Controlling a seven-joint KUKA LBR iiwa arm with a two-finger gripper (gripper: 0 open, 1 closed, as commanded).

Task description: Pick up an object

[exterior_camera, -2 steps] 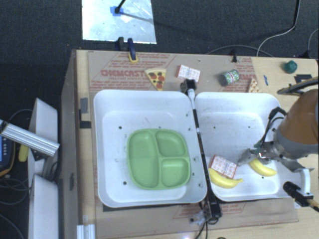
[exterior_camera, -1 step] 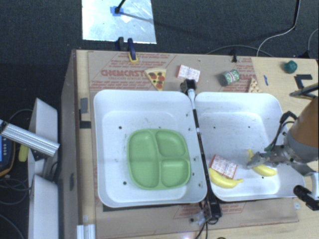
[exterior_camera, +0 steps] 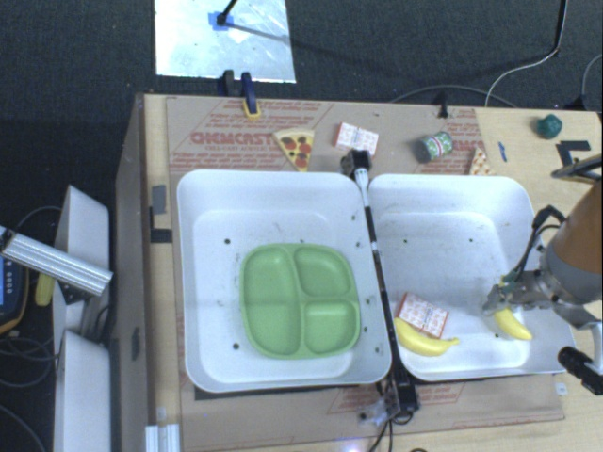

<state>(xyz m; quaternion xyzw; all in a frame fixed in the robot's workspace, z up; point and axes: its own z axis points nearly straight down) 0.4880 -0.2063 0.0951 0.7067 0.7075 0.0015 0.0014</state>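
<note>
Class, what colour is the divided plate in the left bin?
Light green; the divided plate shows best in the camera view.

Arm (exterior_camera: 577,252) cut off at right edge.

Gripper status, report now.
Gripper low in right bin, over small banana, grasp unconfirmed. Second banana and red-white packet lie apart, nothing blocking.

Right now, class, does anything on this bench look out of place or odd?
Yes. Several small items lie on the cardboard behind the bins rather than in them: a pizza slice, a red-and-white packet and a small can tipped on its side. Inside the bins, nothing looks spilled or damaged.
</note>
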